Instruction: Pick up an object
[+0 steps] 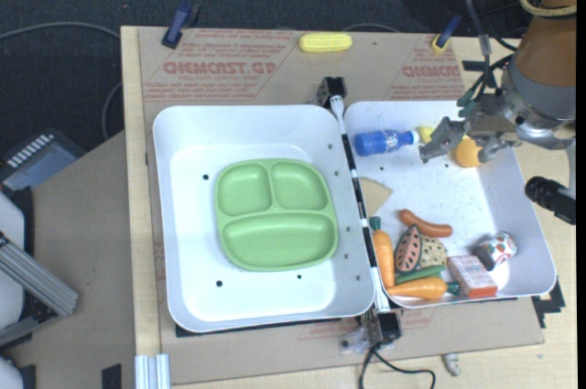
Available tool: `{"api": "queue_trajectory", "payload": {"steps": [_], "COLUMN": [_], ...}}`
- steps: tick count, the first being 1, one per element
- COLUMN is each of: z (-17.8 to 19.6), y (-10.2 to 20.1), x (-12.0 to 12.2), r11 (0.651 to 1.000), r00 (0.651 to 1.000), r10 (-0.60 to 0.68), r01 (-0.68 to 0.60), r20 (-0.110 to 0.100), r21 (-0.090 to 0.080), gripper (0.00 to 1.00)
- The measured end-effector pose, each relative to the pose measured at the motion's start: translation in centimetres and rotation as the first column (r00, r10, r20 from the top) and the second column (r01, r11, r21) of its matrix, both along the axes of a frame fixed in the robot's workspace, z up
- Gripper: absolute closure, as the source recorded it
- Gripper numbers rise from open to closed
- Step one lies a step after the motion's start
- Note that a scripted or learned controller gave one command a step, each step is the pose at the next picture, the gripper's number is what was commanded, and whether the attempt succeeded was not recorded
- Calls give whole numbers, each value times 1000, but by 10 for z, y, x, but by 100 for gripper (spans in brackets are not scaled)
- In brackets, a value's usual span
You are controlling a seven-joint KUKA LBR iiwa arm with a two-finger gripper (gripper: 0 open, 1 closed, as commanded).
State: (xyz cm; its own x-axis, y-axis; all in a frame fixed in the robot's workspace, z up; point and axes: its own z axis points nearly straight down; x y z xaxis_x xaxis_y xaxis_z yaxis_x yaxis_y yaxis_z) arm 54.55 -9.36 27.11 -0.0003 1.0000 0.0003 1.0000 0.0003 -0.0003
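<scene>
From the overhead camera I see my gripper [455, 143] hanging over the upper part of the right bin [526, 218], its dark fingers set fairly wide with a yellow-orange object [468, 152] just beside or between them; I cannot tell whether they actually touch it, so I do not count it as held. My nearest candidates are that yellow piece and the blue bottle [383, 141] lying on its side just left of the gripper. To do this step well, I judge I should centre the fingers over one item, come straight down, and close fully before lifting, keeping the bottle outside the grasp. Lower in the same bin lie a sausage [424, 221], a carrot [383, 256], a watermelon slice [409, 250] and a small box [472, 275], crowded together and harder to single out. The left bin [183, 195] carries a green divided plate [274, 214], well apart from my work. The wall between the bins is near the bottle and could block a finger.
</scene>
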Motion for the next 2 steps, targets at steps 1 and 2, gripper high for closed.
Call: {"api": "queue_trajectory", "payload": {"steps": [1, 2], "z": [-119, -186], "y": [-3, 2], "x": [-63, -17], "r11": [1000, 1000], "r00": [1000, 1000], "r10": [-2, -1], "r01": [2, 1], "r20": [-2, 3], "r21": [0, -1], "gripper": [0, 0]}}
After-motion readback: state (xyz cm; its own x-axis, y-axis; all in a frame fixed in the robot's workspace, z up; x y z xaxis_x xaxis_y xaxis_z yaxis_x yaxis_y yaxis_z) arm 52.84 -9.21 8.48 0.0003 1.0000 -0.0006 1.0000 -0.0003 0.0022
